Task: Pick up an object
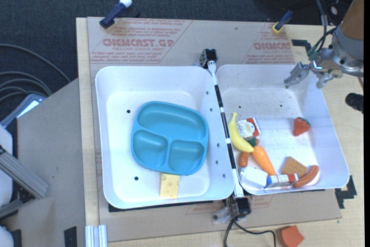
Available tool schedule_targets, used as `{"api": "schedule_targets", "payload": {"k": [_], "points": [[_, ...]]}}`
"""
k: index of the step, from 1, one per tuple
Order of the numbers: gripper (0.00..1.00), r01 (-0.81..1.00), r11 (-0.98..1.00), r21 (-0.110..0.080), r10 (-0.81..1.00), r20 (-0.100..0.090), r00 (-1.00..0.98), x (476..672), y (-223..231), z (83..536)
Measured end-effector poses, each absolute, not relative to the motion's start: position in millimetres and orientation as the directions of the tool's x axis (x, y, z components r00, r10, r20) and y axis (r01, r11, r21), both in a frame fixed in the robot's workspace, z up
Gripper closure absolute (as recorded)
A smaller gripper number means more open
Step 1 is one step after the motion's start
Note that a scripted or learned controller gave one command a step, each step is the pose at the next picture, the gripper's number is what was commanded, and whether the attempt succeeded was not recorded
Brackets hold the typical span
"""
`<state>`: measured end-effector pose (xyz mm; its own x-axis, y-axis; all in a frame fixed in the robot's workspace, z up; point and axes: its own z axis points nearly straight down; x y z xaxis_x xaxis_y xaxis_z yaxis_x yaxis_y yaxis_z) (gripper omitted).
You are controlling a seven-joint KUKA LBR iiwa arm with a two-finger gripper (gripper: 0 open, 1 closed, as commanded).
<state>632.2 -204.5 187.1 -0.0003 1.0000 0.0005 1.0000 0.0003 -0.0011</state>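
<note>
- Gripper [306, 74] above right bin's [272, 81] far right corner, fingers apart, nothing between them.
- Carrot [263, 160] in right bin, near side; long axis diagonal, far-left to near-right.
- Beside it: banana [239, 137], strawberry [300, 126], sausage [306, 176].
- Left bin [113, 124]: blue divided plate [169, 137], cheese slice [170, 185].

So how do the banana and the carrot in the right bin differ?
The banana is yellow and curved; the carrot is orange and straight. The banana lies by the divider, the carrot nearer the bin's middle, angled toward the front. Both are toy foods lying flat in the right bin.
</note>
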Motion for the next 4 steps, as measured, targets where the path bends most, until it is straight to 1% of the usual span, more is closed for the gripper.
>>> {"api": "schedule_targets", "payload": {"k": [1, 2, 3, 4], "points": [[0.0, 1.0, 0.0, -0.002, 1.0, 0.001, 0.0, 613.4, -189, 84], [0.0, 1.0, 0.001, -0.002, 1.0, 0.0, -0.001, 572.0, -144, 84], [0.0, 1.0, 0.0, -0.003, 1.0, 0.001, 0.0, 511.1, -108, 84], [1.0, 1.0, -0.001, -0.001, 1.0, 0.0, 0.001, 511.5, -108, 94]]}}
